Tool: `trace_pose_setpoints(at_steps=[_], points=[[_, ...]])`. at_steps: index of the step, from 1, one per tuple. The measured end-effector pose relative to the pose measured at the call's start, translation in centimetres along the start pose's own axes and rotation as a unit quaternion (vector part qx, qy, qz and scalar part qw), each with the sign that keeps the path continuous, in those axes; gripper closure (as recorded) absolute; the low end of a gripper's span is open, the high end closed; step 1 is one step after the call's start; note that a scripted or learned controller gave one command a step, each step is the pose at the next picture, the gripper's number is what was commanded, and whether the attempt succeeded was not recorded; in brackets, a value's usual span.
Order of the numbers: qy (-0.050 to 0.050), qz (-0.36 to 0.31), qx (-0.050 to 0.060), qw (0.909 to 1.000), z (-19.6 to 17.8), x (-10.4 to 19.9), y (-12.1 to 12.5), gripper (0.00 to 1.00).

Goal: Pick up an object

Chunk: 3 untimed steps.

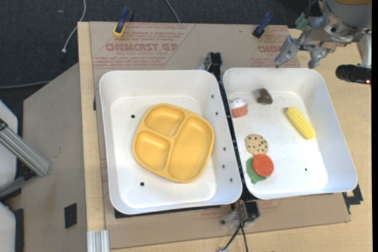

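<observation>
My gripper (301,55): it hangs above the far rim of the right bin, near the top right of the view, with its two fingers spread apart and nothing between them.
My arm: grey with an orange band, it reaches in from the upper right corner.
Right bin (336,127): white and shallow, it holds all the small things I could pick.
Corn cob (300,122): yellow, lying at a slant in the middle right of the right bin, apart from the rest.
Brown lump (263,95): dark and small, near the far side of the right bin, closest to my fingers.
Red-and-white piece (238,107): just beside the bin's left wall, near the brown lump.
Cookie (256,143): round with dark chips, toward the near left of the right bin.
Tomato (260,166): red with a green leaf, touching or just beside the cookie's near edge.
Left bin (112,127): white, holding a yellow divided plate (173,141) with three compartments.
Around the bins: cardboard sheet (147,41) under both, two blue clamps (122,20) on its far edge, and a black clip (213,61) between the bins.
</observation>
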<state>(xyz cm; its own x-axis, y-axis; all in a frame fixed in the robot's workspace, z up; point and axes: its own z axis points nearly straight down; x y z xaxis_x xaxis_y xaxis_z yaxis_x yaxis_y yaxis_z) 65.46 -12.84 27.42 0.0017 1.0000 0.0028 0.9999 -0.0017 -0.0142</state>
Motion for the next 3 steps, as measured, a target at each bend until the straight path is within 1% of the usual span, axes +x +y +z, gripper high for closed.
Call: trace_pose_setpoints(at_steps=[1, 2, 3], points=[[-0.001, -0.001, -0.006, 1.0, -0.8, 0.0, 0.2, 0.0], [-0.001, -0.001, -0.003, 1.0, 5.5, 0.3, 0.3, 0.0], [-0.001, -0.001, -0.004, 1.0, 10.0, 0.3, -0.3, 0.0]])
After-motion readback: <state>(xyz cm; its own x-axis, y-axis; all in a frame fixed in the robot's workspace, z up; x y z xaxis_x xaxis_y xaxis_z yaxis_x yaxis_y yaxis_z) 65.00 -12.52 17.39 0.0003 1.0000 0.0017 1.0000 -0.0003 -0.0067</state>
